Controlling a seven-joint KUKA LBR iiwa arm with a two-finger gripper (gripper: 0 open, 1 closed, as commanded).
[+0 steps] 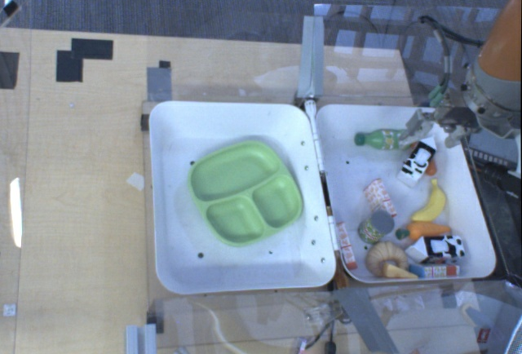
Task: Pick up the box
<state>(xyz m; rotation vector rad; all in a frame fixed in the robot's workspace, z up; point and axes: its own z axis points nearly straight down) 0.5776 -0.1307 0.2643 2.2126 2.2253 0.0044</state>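
Up near the back right corner of the right bin (481, 205), the box (418, 161) sat tilted, a small white carton with black cow-like patches, and my gripper (437, 126) hung right above its upper end. My fingers were spread apart, one toward the bottle side and one toward the bin's right wall, and nothing was between them. I couldn't tell if a fingertip touched the box or just hovered over it.

Just left of the box lay a green bottle (380, 138) on its side, cap end pointing left. Below the box was a banana (432, 203), and under that an orange carrot (428, 230). A second cow-print carton (443, 248) sat near the front right corner, with a flat colourful packet (436, 270) along the front edge. Toward the middle there was a red and white wrapper (380, 197), a small round can (381, 225), and a tan mushroom-looking thing (385, 258).

Over in the left bin (175, 263), a green divided tray (245, 192) lay flat in the middle, well apart from all of that. My orange band (502, 42) showed at the right edge.
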